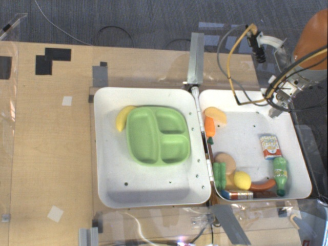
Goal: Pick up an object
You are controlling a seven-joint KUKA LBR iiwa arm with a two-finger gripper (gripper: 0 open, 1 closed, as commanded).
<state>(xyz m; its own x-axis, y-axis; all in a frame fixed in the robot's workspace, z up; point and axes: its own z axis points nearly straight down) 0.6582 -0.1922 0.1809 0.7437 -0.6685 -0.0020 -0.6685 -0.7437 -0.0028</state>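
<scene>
Two shallow white bins are sitting side by side, and the claw is hovering over the far right corner of the right-hand white bin, cables looping behind it; whether it is open or closed cannot be told from this angle, and nothing is showing in its grip. Most of the toys are lying heaped against the wall farthest below the claw, probably having slid there. Closest below the claw, lying apart from the heap, is a small red-and-white printed carton, seemingly the easiest pick (flat, boxy, with free space around it). Just beyond it a green plastic bottle is lying beside a yellow plastic lemon. Well to the claw's left, a green divided plastic plate is covering part of a yellow toy banana.
</scene>
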